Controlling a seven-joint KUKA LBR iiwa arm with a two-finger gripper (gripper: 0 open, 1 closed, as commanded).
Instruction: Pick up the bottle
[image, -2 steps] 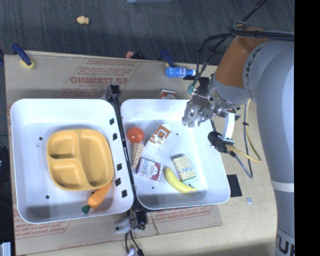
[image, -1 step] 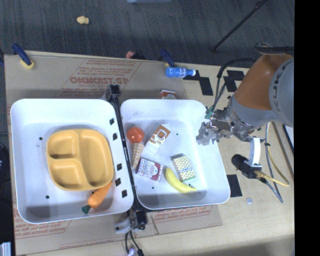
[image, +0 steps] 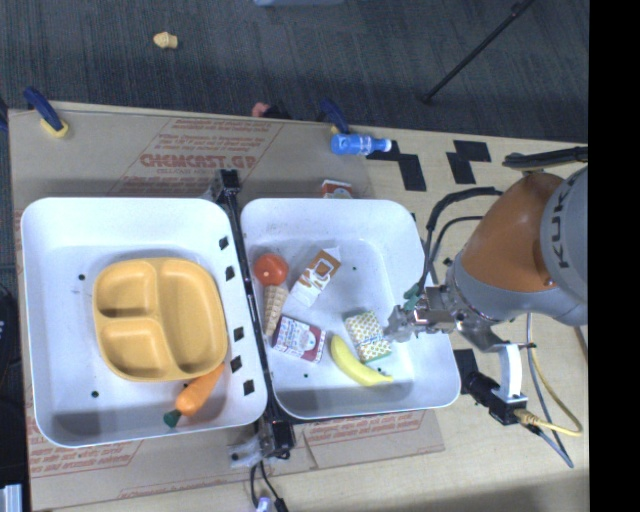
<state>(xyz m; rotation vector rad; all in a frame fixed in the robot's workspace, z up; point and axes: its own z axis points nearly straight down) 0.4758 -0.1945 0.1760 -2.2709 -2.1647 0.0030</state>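
Observation:
A small blue bottle (image: 355, 145) lies on its side on the cardboard behind the right bin (image: 425, 385), outside both bins. My gripper (image: 406, 321) hangs low over the right bin's right side, close to a yellow checkered packet (image: 368, 335). It is far from the bottle, towards the front. The grey and orange arm (image: 515, 255) reaches in from the right.
The right bin also holds a banana (image: 358, 365), a red packet (image: 298, 338), a brown-and-white carton (image: 316, 275), an ice-cream cone (image: 272, 306) and a red ball (image: 270, 268). In the left bin (image: 50, 240) lie a yellow divided plate (image: 158, 317) and a carrot (image: 197, 392).

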